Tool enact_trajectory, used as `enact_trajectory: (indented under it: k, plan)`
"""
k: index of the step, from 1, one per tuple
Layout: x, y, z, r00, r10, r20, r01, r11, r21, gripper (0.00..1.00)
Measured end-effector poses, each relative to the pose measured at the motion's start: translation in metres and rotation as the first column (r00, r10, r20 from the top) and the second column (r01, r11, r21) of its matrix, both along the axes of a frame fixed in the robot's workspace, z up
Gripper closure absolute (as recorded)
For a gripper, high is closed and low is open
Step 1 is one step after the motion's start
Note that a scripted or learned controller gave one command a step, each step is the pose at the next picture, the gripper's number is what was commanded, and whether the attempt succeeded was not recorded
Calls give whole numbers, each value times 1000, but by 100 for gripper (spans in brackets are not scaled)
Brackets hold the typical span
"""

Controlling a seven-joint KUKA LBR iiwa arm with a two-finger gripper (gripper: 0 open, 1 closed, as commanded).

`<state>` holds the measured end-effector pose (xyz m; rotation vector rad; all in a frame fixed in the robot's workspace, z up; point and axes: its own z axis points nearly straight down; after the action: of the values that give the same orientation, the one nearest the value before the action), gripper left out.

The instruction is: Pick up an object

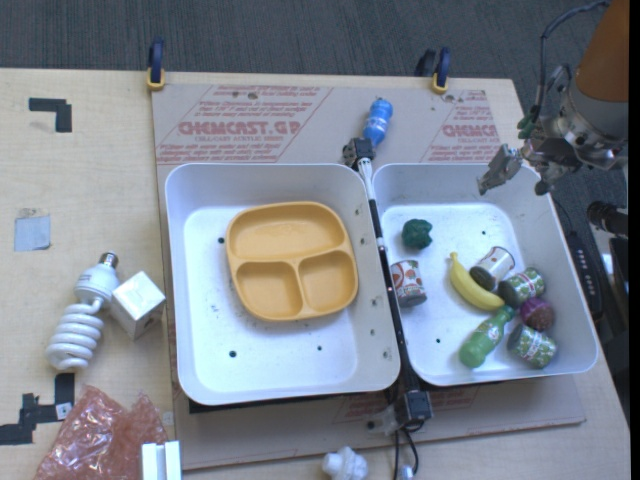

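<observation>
Crumpled pink plastic (95, 430) lies nearest; end effector (520, 166), grip state unclear, hovers above right bin (570, 268), beyond banana (470, 286).

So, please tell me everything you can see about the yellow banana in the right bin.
The yellow curved banana looks like smooth plastic, whole, with a dark tip at its upper end. It lies flat on the floor of the right shallow white bin, running from upper left down to lower right. Its right side meets the small silver can, and its lower end reaches the green plastic bottle. Nothing grips it.
</observation>
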<state>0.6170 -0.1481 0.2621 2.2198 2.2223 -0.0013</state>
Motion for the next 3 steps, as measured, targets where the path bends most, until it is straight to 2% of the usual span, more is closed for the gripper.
enact_trajectory:
  k: [1,2,3]
  plan:
    - [-16,28,-159,1000,-2,0,2,1000,1,0]
    - [-140,37,-169,1000,-6,3,6,1000,-5,0]
    - [-129,-32,-50,1000,-2,3,2,1000,-1,0]
